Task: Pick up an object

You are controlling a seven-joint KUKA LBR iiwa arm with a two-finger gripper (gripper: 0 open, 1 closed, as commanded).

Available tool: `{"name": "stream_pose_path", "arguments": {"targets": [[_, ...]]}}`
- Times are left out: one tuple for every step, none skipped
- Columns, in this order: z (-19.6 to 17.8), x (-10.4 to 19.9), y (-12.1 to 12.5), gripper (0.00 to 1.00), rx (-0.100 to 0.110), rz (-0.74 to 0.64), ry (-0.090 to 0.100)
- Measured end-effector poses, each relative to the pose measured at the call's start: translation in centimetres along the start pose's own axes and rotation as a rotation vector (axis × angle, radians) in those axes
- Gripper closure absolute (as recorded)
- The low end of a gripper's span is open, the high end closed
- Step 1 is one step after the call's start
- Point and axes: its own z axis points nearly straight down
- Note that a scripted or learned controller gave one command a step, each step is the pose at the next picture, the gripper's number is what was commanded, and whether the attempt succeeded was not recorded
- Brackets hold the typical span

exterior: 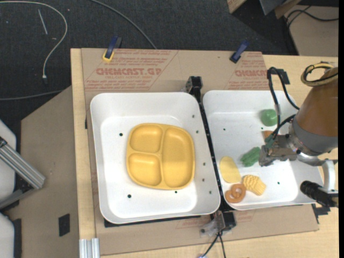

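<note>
Bench, two white bins: yellow tray [160, 156] in left bin [102, 144]. Gripper [267, 157] low in right bin [231, 106], touching green piece [250, 156]; jaw state unclear.

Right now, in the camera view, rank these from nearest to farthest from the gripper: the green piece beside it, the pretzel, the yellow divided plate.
From the gripper:
1. Green piece, right bin, just to its left in the view.
2. Pretzel, right bin, near front edge.
3. Yellow divided plate, left bin, middle.
</note>
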Motion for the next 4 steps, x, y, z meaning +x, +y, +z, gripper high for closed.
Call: {"name": "stream_pose_path", "arguments": {"targets": [[-6.2, -0.7, 0.3, 1.00, -0.002, -0.002, -0.001], [-9.9, -0.7, 0.4, 1.00, 0.000, -0.002, 0.000], [-9.5, 4.5, 3.0, 1.00, 0.004, -0.007, 0.003], [-9.1, 10.4, 5.0, 1.00, 0.004, -0.008, 0.004]]}}
